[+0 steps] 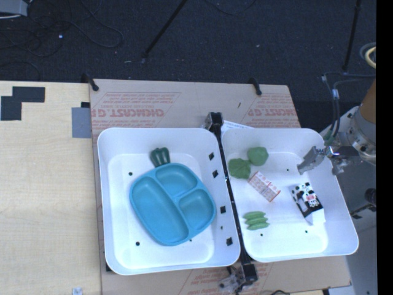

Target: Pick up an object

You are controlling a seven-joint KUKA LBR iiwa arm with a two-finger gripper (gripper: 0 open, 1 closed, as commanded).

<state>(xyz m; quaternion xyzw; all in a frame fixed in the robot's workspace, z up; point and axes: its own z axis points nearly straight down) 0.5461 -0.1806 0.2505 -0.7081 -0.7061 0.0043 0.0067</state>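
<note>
a: where is the hand (309, 162) seen?

b: it is seen at the right side of the right bin (344, 226), low over the bin's upper right part, with the grey arm (359, 137) reaching in behind it. whether it is wide or narrow cannot be told, and nothing is seen held in it.

a: what is laid in that bin?

b: a black and white toy (306, 200) is found just below the hand, apart from it. its long axis is slanted, running from upper left to lower right, and its paler end is pointed toward the bin's lower right corner. a red and white packet (264, 186) is laid near the middle, also slanted from upper left to lower right. two green lumps (249, 162) are set side by side above the packet, touching or nearly so. a green pea pod (255, 220) is laid below the packet, with its long axis nearly level, left to right.

a: and the left bin (116, 226)?

b: a blue divided plate (172, 203) is laid flat in it, tilted on a diagonal. a dark green pepper (161, 157) is placed at the plate's upper edge, touching it. both bins are borne on cardboard (159, 106) over the bench (43, 189).
</note>
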